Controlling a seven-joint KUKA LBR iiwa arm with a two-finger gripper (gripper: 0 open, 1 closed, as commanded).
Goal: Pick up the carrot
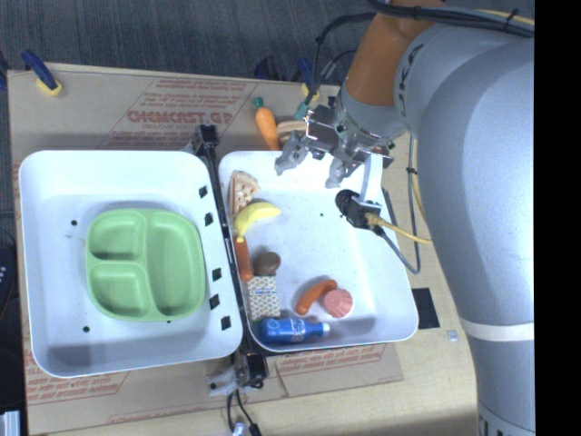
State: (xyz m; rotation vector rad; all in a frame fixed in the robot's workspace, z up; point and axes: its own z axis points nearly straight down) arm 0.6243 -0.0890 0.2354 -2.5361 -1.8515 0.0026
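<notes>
Two white bins sit side by side on the bench, and we read them from the left. In the left bin [45, 243] we see a green divided plate [145, 263]. Along the right bin's [386, 271] left wall we find a waffle-like wedge [242, 190], a banana [258, 214], a thin sausage [243, 258], a brown round piece [267, 263], a patterned carton [263, 295] and a blue bottle [292, 329] lying on its side. Near the front we see a hot dog [315, 294] touching a pink round item [339, 302]. The carrot [266, 127] lies outside the bins, on the cardboard just beyond the right bin's far edge. Just to its right, the gripper [318, 166] hangs over that bin's far end with its fingers spread apart and nothing between them.
</notes>
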